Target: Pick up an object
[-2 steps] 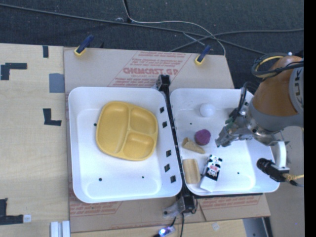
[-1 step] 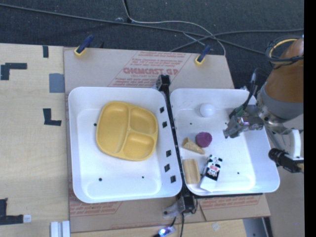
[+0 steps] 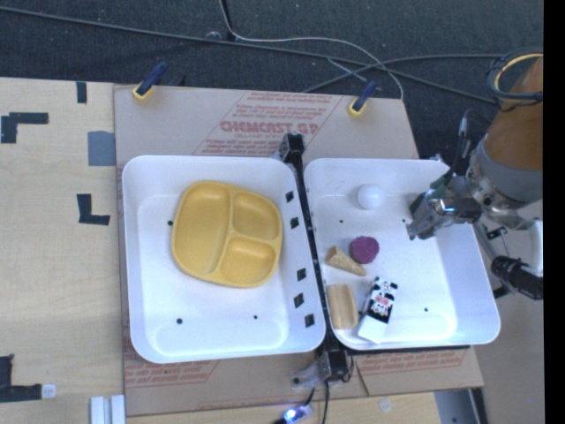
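Camera view: gripper [image 3: 426,216] hovering over right bin [image 3: 459,281], finger state impossible to tell. Sitting left of fingertips: white ball [image 3: 370,197], purple object [image 3: 365,249]. Lying lower left: cow-print carton [image 3: 379,308]. Yellow plate [image 3: 227,233] resting in left bin [image 3: 146,263].

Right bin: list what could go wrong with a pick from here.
1. The purple object, tan wedge, tan block and cow-print carton lie close together, so a grasp may nudge neighbours.
2. The white ball could roll away.
3. The gripper hovers near the right bin's wall, risking a scrape.
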`<state>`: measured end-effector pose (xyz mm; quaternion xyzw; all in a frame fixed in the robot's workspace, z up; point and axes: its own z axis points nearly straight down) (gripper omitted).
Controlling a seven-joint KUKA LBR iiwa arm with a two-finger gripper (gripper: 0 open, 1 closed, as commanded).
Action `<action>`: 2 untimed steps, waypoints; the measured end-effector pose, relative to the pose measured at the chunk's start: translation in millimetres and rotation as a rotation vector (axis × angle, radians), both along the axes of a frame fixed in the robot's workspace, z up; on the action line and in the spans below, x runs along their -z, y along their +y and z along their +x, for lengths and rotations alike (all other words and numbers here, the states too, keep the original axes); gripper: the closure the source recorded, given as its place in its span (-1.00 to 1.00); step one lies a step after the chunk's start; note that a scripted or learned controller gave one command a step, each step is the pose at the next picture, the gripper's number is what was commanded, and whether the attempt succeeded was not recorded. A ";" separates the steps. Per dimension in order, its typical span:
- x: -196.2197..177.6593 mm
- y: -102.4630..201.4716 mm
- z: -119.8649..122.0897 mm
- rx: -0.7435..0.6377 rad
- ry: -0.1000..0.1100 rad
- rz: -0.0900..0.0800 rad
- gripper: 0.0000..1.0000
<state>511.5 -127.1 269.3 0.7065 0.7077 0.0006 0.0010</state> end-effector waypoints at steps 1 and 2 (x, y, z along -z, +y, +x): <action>18.6 52.5 6.7 -0.004 0.004 0.001 1.00; 35.0 102.2 12.9 -0.004 0.005 0.001 1.00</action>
